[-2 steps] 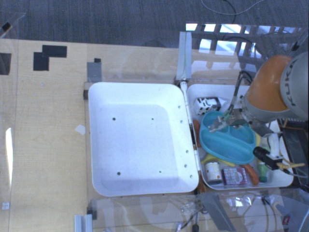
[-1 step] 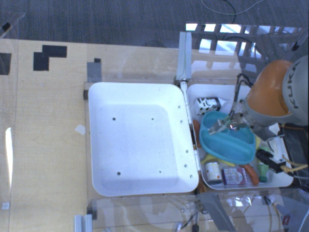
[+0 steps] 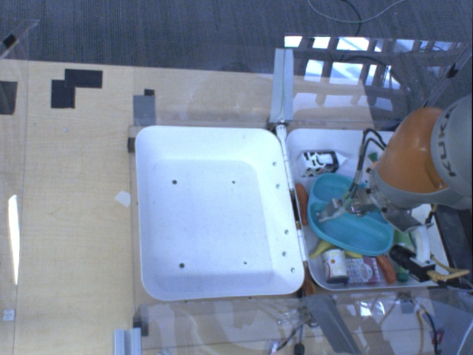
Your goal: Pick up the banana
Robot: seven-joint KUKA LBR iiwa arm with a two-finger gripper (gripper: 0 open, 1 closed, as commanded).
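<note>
The banana (image 3: pixel 322 249) is a yellow shape in the right bin (image 3: pixel 295 143), showing only as a short end below the lower-left rim of a blue bowl (image 3: pixel 358 231); the rest is hidden under the bowl. My gripper (image 3: pixel 334 211) hangs over the left part of the blue bowl, up and right of the banana's visible end. Its metal fingers look open, with nothing between them.
The right bin is crowded: a black-and-white patterned item (image 3: pixel 320 160) at the back, an orange carrot-like stick (image 3: pixel 301 200) along the left wall, a can (image 3: pixel 336 265) and a red-orange packet (image 3: pixel 367 270) at the front. The left bin (image 3: pixel 211 205) lies beside it.
</note>
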